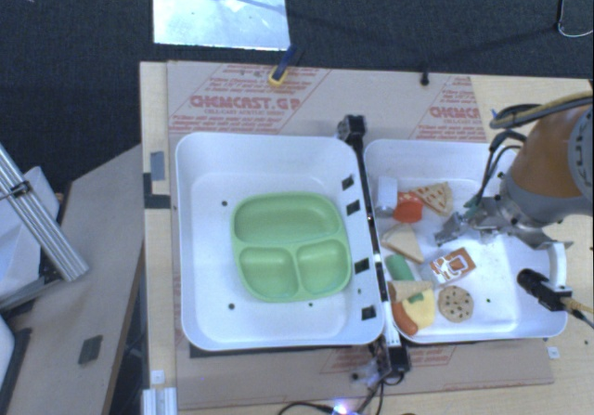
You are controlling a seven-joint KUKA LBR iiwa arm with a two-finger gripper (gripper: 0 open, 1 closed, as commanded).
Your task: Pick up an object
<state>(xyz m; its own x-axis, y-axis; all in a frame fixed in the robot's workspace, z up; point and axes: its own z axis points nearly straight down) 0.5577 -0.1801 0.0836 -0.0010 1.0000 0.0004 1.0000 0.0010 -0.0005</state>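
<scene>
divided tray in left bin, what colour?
Light green tray, seen in the camera view.

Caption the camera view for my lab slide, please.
KUKA arm's claw hovers over toy food in the right bin; a green divided tray sits in the left bin.

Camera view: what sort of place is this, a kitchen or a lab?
Probably a robot lab: two white bins on a board-covered bench, toy food beside a green tray, and a grey-orange arm.

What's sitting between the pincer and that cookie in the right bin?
The orange and white packet lies between the pincer and the cookie, below the pincer and just above the cookie.
</scene>
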